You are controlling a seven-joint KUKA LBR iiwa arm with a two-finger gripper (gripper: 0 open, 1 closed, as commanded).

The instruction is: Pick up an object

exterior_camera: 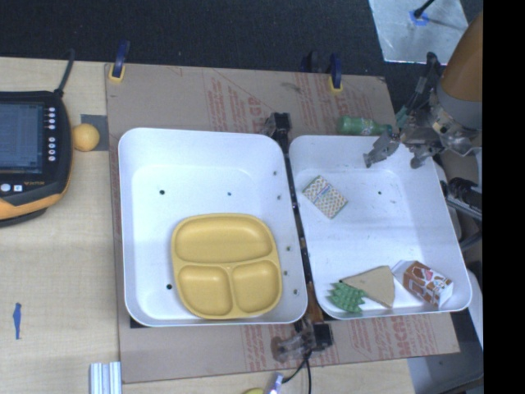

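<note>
The right bin (426,212) holds a small patterned packet (324,196) near its upper left, a tan wedge with a green ruffled edge (361,292) at the front, and a red-and-white carton (426,284) in the front right corner. My gripper (400,153) hangs over the bin's far right corner with its two fingers spread apart and nothing between them. It is well away from all three objects. The left bin (156,179) holds a yellow divided plate (225,264).
A green object (358,125) lies on the cardboard just behind the right bin, close to the gripper. A tablet-like pendant (29,154) and an orange ball (85,136) sit at the far left. Clamps hold the cardboard at the back edge.
</note>
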